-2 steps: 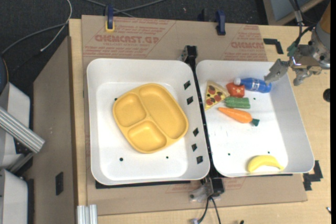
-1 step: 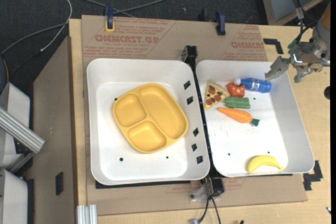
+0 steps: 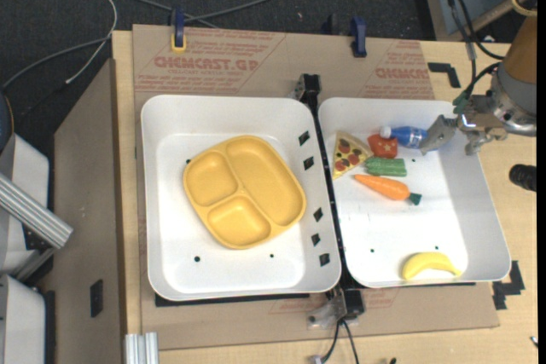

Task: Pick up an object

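Observation:
The right bin (image 3: 478, 209) holds a pizza slice (image 3: 348, 154), a red toy (image 3: 384, 147), a blue bottle (image 3: 408, 135), a green vegetable (image 3: 386, 167), a carrot (image 3: 384, 187) and, near the front edge, a banana (image 3: 431, 266). My gripper (image 3: 454, 137) hangs over the bin's far right corner, just right of the blue bottle. It is open, with nothing between its fingers (image 3: 435, 137). The left finger's tip lies close to the bottle's end.
In the left bin (image 3: 162, 209) lies a yellow divided plate (image 3: 245, 189). A black divider with clips (image 3: 317, 175) runs between the bins. Bare white floor shows in the middle and right of the right bin. Cables cross the dark floor behind the bench.

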